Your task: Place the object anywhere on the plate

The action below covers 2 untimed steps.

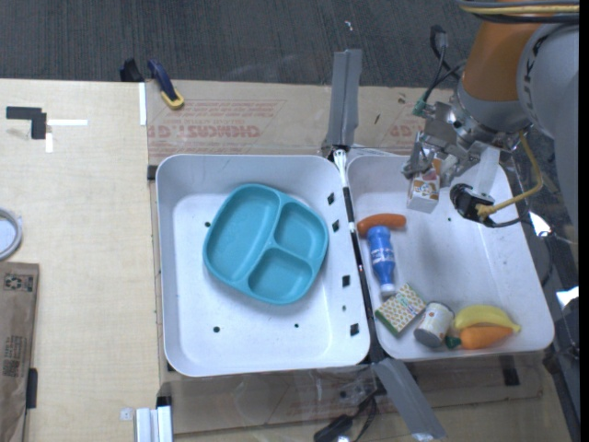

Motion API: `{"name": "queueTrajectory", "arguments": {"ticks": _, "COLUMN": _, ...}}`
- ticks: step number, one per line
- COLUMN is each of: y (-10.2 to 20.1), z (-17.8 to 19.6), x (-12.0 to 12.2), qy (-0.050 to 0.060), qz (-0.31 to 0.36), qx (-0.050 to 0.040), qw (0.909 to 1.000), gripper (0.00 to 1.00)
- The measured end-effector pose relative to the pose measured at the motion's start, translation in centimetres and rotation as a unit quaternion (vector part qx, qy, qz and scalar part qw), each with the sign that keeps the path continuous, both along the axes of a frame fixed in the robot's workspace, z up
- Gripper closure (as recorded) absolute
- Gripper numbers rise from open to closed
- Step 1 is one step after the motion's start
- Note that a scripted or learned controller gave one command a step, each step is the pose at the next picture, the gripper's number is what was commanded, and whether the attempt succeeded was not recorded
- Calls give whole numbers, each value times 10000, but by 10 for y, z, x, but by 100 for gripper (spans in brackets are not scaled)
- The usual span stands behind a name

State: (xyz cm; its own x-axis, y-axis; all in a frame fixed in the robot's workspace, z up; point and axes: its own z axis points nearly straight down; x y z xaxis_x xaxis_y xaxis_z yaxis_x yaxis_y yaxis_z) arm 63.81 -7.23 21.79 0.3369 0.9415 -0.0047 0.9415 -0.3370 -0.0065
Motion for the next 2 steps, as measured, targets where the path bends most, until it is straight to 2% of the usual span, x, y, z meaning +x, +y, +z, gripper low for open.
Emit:
{"name": "queueTrajectory", "arguments": {"ticks": 1, "y": 42, "z": -30, "x": -6, "qy": -2, "qz": 762, "qx": 10, "qw": 9971, "gripper": 100}}
{"name": "queueTrajectory", "arguments": {"ticks": 2, "y": 95, "z": -29, "x": -48, "qy": -1, "qz": 1221, "qx": 11, "qw": 9925, "gripper": 100}}
